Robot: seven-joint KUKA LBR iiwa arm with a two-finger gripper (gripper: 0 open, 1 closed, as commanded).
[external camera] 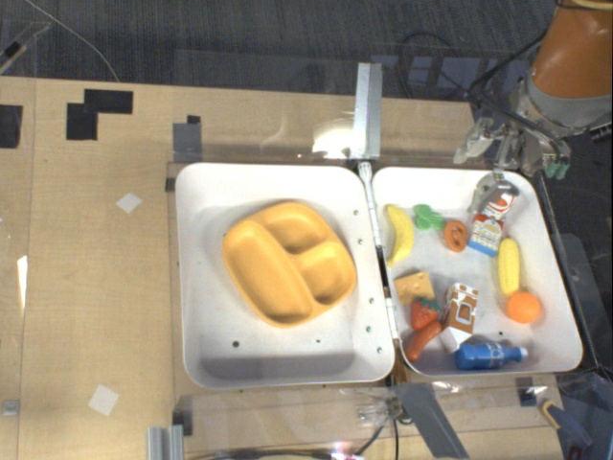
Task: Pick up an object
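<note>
Camera view, looking down at a slant: the metal two-finger gripper [492, 195] hangs over the far end of the right white bin [565, 300], and whether it is open or closed cannot be told from this angle. Its tip sits just above a small red-and-white carton [487, 233], though no object shows between the fingers. Above the gripper rises the wrist with its orange band [575, 56], entering from the upper right corner.

Just beside the carton, toward the divider, lies a round orange-brown doughnut-like piece [455, 236], and next to that a small green toy [427, 218]. A yellow toy banana [399, 232] lies along the bin's left wall. On the carton's other side a yellow corn cob [509, 264] stands lengthwise, with an orange ball [523, 307] just below it. Nearer the front sit a wedge of yellow cheese [414, 286], a brown-and-white box [462, 307], an orange toy carrot [421, 335] and a blue bottle [488, 355] lying on its side.

The left white bin [206, 353] holds a yellow plastic tray with three compartments [287, 261], set at an angle near its middle. Both bins rest on a light wooden bench [86, 286].
</note>
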